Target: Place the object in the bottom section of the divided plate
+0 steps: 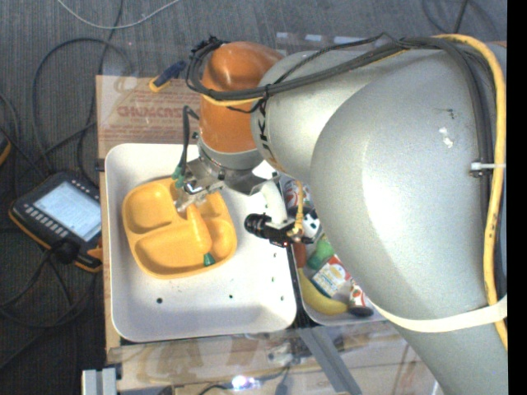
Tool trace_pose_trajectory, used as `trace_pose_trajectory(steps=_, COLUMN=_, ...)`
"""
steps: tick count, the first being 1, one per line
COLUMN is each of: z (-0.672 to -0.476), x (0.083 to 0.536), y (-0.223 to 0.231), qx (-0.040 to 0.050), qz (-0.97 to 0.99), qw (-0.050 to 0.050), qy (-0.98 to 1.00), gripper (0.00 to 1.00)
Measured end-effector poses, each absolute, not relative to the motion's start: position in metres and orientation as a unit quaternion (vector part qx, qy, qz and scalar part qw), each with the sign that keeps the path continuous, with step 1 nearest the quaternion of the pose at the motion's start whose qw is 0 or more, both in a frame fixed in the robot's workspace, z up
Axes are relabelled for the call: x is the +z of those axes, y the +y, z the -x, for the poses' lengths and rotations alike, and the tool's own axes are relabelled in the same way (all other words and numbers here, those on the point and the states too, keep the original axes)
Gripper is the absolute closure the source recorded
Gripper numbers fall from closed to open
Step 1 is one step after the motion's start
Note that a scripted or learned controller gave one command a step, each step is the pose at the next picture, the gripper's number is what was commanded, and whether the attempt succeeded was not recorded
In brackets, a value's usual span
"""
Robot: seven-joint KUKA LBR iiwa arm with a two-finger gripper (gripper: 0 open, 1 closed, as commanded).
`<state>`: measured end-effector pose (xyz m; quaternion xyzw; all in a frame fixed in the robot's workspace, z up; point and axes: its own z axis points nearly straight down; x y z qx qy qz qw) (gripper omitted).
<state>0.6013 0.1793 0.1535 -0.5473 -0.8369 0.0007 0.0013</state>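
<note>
You have the yellow plastic divided plate (177, 230) in the left white bin (132, 303), a small green object (208, 260) at its bottom section's rim. The claw (186, 192) hovers over the plate's top edge — whether it's open, I can't tell. Likely the placing step — next, confirm release, then lift straight up.

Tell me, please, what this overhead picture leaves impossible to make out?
- Hand: too small over the yellow divided plate to judge its fingers or any held object.
- Right bin: mostly covered by the grey arm; its jumbled items can't be identified.
- Small green object at the plate's rim: too tiny to name.
</note>
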Motion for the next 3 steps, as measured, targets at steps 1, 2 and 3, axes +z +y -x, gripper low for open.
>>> trace_pose_trajectory(steps=1, z=-0.601, x=0.154, y=0.179, qx=0.0008, qz=0.547, qw=0.001, qy=-0.837, gripper=0.0)
trace_pose_trajectory(steps=2, z=-0.614, x=0.236, y=0.165, qx=0.0028, qz=0.784, qw=-0.002, qy=-0.621, gripper=0.0)
trace_pose_trajectory(steps=3, z=-0.627, x=0.191, y=0.127, qx=0.0035, qz=0.743, qw=-0.001, qy=-0.669, gripper=0.0)
